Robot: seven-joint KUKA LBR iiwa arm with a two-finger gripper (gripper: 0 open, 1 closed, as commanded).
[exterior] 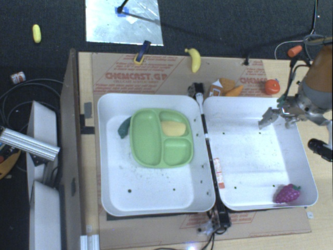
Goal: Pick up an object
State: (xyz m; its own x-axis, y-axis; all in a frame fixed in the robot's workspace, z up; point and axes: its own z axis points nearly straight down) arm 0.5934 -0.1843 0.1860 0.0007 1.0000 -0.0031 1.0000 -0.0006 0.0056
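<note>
Gleaming white bins (156, 202), bumpy purple grapes (287, 194)

The arm (318, 82) is cut off by the frame's right edge. The green divided plate (160, 138) partly hides a dark green object (124, 127) at left-centre, too indistinct to identify.

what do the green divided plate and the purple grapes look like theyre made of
Green divided plate: likely moulded plastic, with uniform colour, soft sheen and rounded compartments. Purple grapes: probably toy plastic or rubber, bumpy and evenly coloured; too small to be sure.
</note>
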